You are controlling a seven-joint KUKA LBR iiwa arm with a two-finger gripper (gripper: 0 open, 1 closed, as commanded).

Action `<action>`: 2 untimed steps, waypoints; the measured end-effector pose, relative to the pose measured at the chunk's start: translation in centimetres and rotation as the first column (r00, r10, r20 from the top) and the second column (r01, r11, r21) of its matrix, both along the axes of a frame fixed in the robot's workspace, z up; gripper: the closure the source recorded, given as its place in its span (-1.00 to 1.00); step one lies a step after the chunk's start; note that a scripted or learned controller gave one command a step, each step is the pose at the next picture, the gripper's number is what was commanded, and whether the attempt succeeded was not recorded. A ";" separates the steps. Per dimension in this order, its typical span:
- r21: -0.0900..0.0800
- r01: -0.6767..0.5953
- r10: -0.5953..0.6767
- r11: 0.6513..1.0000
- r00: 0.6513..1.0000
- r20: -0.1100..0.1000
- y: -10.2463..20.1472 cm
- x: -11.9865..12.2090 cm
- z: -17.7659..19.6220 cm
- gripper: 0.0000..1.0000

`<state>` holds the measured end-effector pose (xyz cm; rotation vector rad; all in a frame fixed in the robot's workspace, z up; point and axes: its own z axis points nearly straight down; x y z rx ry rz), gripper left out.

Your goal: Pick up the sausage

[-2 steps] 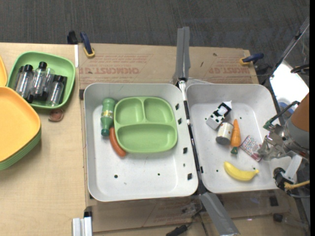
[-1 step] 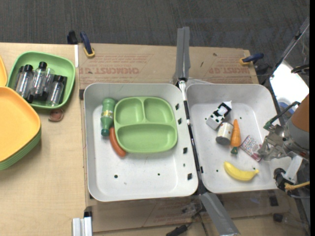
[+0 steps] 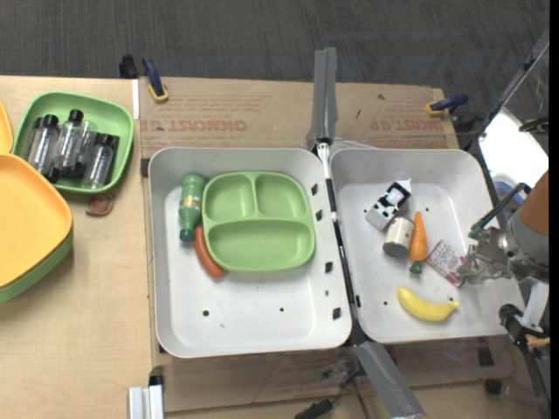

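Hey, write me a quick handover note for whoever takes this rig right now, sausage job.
Claw: at the right bin's right edge, by a small packet. Nothing seen held; finger state unclear.
Sausage: in the left bin, lying slantwise against the green tray's lower-left corner, just below the green bottle.
Done: nothing yet; sausage untouched.
Left: bring the arm across to the left bin, grasp the sausage, lift it. The tray and bottle crowd it, so approach from the open lower-left side, probably.
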<state>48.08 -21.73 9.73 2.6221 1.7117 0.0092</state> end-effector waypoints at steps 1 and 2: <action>-0.002 -0.021 0.021 1.000 1.000 0.002 1.2 6.6 0.1 1.00; 0.005 -0.135 0.135 0.991 0.991 -0.013 1.1 7.8 2.9 1.00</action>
